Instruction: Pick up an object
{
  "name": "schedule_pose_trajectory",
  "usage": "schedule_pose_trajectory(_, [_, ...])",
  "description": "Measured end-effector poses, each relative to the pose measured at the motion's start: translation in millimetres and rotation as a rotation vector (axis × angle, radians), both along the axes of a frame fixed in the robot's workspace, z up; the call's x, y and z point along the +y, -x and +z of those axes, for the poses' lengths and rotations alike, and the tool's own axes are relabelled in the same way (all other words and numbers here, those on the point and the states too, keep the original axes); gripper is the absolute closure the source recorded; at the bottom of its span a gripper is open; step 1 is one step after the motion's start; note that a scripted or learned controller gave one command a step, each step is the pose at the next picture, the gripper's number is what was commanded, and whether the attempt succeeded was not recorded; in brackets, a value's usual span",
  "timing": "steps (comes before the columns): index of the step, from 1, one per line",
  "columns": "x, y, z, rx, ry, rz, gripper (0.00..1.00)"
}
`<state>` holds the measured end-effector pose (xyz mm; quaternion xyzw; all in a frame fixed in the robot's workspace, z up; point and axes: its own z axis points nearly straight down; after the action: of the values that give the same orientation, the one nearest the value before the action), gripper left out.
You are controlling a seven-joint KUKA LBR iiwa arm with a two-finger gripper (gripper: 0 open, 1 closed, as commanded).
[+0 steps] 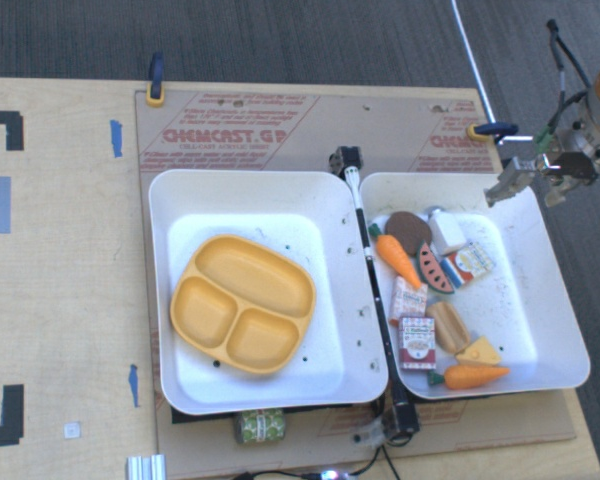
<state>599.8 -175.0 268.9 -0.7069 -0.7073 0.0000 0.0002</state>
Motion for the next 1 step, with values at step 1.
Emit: schedule_pose_trajectory(1, [0.8, -5.0, -154.3, 0.002, -0.001, -0.001, 0.0])
